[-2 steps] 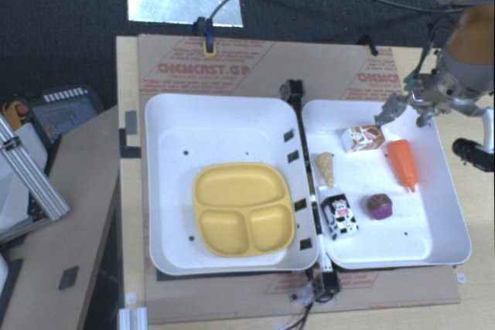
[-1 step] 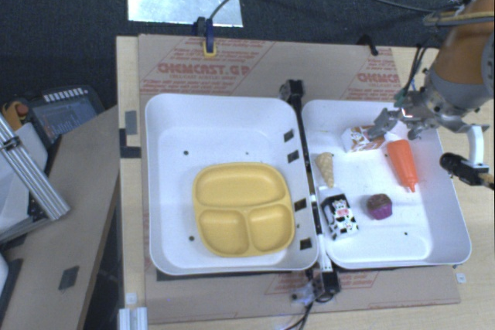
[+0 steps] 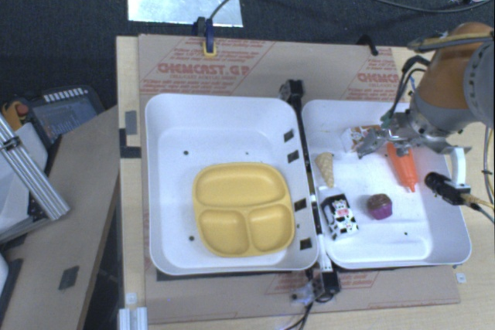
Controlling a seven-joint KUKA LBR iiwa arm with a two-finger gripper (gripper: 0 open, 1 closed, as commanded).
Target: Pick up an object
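**Claw low over the right bin, several small things within reach**

Nearest the camera, at the right bin's [image 3: 445, 243] front-left corner, lies a small black-and-white toy [image 3: 339, 215], pressed close to the wall between the bins. Just beyond it sits a dark purple, rounded piece [image 3: 379, 205], standing apart from its neighbours. Farther back lie a pale cone [image 3: 325, 165] by the dividing wall and an orange carrot-shaped item [image 3: 404, 166] pointing toward the front. The left bin [image 3: 166, 166] bears a yellow divided tray [image 3: 243, 208].

At the back of the right bin, the claw [image 3: 370, 143] hangs low beside the carrot's top end, over a small whitish, speckled scrap [image 3: 357, 137]. Whether it is wide or narrow I cannot tell; nothing is plainly held.

Risks, as I judge them: the scrap looks thin and flat, so a close could slide over it and catch nothing. The carrot lies just beside, and a descent could nudge it away. The toy, snug against the wall, would leave little room for a grasp.
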